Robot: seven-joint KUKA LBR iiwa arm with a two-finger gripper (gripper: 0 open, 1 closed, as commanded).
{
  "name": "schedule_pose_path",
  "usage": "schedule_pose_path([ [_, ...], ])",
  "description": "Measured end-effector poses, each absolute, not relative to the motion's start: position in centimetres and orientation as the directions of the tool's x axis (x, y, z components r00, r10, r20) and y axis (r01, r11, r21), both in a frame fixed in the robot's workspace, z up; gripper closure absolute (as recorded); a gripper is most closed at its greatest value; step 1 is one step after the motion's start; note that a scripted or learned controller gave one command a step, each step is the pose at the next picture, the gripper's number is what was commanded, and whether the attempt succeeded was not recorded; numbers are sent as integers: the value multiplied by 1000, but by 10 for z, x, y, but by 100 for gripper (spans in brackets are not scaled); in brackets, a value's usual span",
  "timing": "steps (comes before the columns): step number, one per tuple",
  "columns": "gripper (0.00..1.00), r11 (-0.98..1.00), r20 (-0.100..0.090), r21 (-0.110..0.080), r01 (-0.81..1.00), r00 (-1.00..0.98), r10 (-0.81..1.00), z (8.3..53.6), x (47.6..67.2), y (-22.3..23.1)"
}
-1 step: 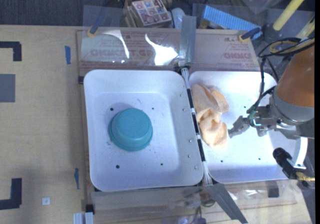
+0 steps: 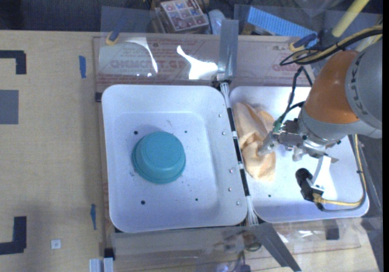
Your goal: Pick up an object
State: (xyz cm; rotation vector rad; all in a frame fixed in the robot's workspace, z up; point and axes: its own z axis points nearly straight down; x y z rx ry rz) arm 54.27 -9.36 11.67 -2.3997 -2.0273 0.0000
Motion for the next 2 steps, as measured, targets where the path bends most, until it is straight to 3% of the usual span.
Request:
schedule_pose_path([
  [1,0,-434,-1,0,901,434,901,184,550,-84],
  [2,0,-331,-2,2,944,331,944,200,573,-151],
])
